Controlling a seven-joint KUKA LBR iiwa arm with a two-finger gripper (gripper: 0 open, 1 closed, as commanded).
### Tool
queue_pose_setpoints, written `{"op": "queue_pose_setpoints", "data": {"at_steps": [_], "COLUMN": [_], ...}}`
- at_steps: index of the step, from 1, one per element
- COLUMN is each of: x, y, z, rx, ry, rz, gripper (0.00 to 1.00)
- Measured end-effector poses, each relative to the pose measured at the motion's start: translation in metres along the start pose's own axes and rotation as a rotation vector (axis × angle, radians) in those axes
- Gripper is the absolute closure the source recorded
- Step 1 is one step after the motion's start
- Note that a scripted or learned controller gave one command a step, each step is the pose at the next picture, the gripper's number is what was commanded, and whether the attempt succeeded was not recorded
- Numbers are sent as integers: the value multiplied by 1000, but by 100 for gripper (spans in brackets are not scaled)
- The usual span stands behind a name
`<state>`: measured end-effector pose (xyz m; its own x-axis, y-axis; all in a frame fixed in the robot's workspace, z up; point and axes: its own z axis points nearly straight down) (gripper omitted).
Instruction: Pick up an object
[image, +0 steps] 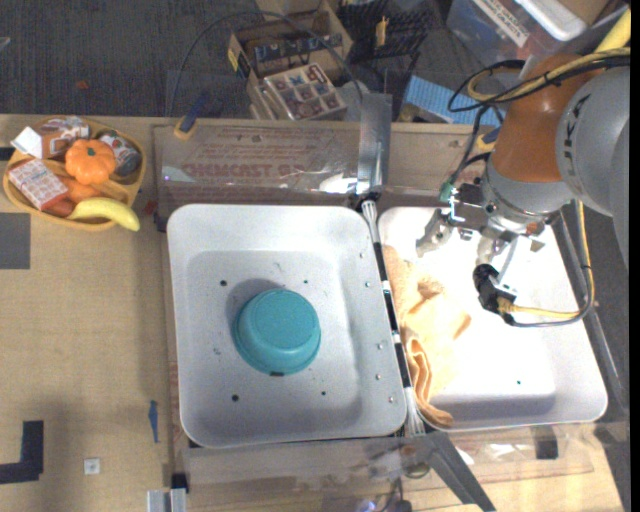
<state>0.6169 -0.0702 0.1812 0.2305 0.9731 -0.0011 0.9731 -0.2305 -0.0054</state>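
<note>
Camera view, taken from the task's thing outward: look first to the orange cloth (432, 318), the likeliest pick. Lies crumpled in the right bin (560, 405), at 9 o'clock of its floor, heaped along the left wall and trailing down toward 7 o'clock. Seems loosely dropped rather than laid flat, so offers raised folds to pinch. Judged soft, and likely to drag or slip out if caught only by an edge.

From the cloth, look to 1 o'clock for the gripper (468, 245). Hangs above the bin's upper part, near the cloth but apart from it, with nothing seen held. Cannot tell from this slant whether spread or closed. Probably poised there ahead of a descent. Note the black cable (540, 318) looping off the wrist toward 4 o'clock.

Across the shared wall, at 9 o'clock, find the teal bowl (278, 330), upside down in the middle of the left bin (200, 250). Looks harder to grasp, being smooth and domed.

At 10 o'clock of the bench, find a basket (20, 190) with a pumpkin (90, 160), a banana (105, 210) and small printed boxes, well out of play.

As for writing: faint lettering on the clear-wrapped board (260, 165) behind the left bin, unreadable; part of a logo on the arm (600, 130), cut off; box print too small.
</note>
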Motion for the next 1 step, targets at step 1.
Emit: {"op": "queue_pose_setpoints", "data": {"at_steps": [1], "x": [-68], "y": [-41], "z": [75], "rx": [0], "ry": [1], "rz": [-74], "gripper": [0]}}
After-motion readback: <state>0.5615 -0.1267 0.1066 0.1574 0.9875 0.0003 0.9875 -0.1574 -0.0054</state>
